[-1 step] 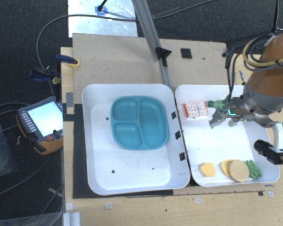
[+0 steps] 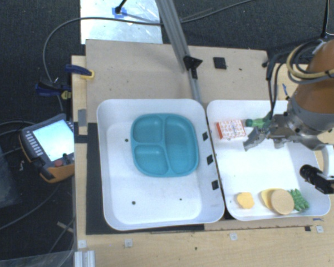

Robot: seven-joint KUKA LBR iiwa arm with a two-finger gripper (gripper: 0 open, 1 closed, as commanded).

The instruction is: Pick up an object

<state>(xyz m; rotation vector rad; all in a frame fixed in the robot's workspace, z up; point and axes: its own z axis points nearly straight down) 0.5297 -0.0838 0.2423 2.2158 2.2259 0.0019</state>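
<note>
In the right bin a small red-and-white box lies near the far left corner. Just to its right is a small green object, partly covered by the wrist. My gripper hangs over the upper middle of this bin, right of the box, open, its two grey fingers spread with nothing between them. Along the near edge lie a small yellow round piece, a larger tan round piece and a green leafy piece.
The left bin holds a blue divided plate. A low wall with black clips separates the two bins. The grey and orange arm and its cables cover the right bin's far right side. A metal pole slants over the bench behind.
</note>
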